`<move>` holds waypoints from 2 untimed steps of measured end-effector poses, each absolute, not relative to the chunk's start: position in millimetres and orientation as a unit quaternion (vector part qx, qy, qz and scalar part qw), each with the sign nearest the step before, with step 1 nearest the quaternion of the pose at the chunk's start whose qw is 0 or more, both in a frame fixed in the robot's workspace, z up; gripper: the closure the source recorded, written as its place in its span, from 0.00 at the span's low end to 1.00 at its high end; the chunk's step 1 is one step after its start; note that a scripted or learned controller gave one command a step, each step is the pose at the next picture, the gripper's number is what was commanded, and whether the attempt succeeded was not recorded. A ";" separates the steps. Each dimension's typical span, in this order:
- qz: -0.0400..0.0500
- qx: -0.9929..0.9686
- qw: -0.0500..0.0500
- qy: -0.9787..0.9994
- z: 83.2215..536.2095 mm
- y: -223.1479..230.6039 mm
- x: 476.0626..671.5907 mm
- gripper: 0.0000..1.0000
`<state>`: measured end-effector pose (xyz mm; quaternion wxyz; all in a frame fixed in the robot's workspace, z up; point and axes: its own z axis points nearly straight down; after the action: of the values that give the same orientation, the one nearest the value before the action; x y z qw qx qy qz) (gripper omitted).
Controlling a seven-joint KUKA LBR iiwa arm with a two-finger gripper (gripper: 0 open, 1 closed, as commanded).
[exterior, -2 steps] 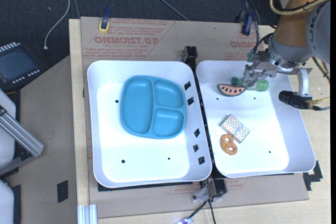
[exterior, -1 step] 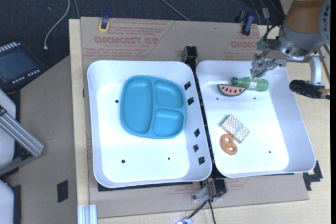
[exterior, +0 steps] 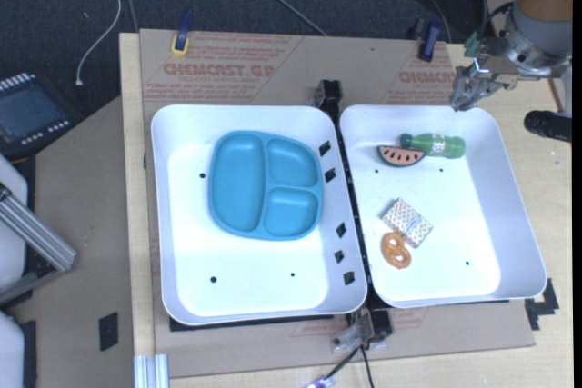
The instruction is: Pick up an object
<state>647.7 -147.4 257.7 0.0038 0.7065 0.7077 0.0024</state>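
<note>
Left bin (exterior: pixel 182 268): blue divided plate (exterior: pixel 265 184), centre. Right bin (exterior: pixel 482 259): green bottle (exterior: pixel 435 144) at 12 o'clock, touching watermelon slice (exterior: pixel 401 155) on its 9 o'clock side; checkered packet (exterior: pixel 406 222) centre, pretzel (exterior: pixel 396 250) touching at 7. Gripper (exterior: pixel 466 95) above bin's 1 o'clock rim, carrying nothing; finger state: cannot tell.

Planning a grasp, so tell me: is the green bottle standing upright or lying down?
Lying down. The green bottle rests on its side along the right bin's far edge, beside the watermelon slice.
</note>
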 end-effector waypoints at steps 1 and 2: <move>0.001 0.707 0.001 0.707 262.5 -147.3 648.4 1.00; 0.000 0.706 -0.002 0.708 249.8 -105.6 621.3 1.00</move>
<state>621.3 -105.6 249.8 -0.0024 0.7058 0.7084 -0.0004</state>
